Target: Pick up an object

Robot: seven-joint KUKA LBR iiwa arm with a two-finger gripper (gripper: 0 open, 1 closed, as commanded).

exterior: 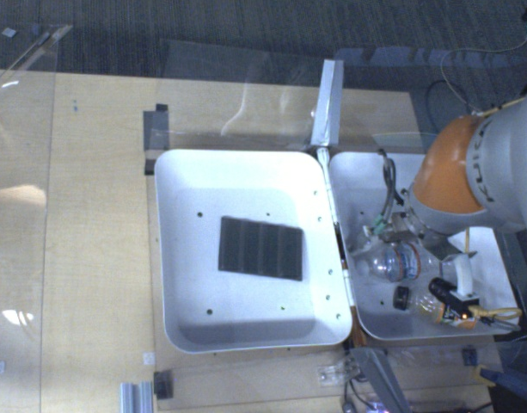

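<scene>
Two shallow white bins sit on the desk; the grey arm's gripper [392,224] hangs above the clear plastic bottle [392,261] in the right bin [366,321], apparently lining up a pick; finger state unclear.

A robot arm [504,166] with a smooth, rounded light-grey shell and a glossy orange band [448,170] above the wrist. Thin dark cables [389,183] run beside its wrist.
</scene>
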